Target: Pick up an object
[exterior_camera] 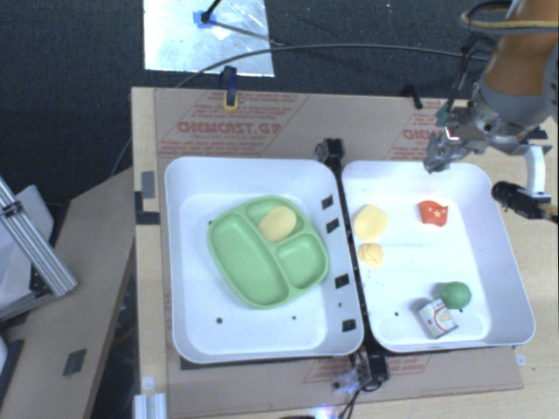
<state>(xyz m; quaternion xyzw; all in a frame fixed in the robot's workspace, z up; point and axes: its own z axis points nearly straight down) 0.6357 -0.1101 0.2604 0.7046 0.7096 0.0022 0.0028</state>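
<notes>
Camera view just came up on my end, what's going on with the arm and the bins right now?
The arm reaches in from the right, its tool above the far edge of the right bin, with nothing visibly held. That bin holds a red piece, two yellow pieces, a green ball and a small carton touching it. In the left bin a green tray carries another yellow piece. No pick has happened yet.
</notes>
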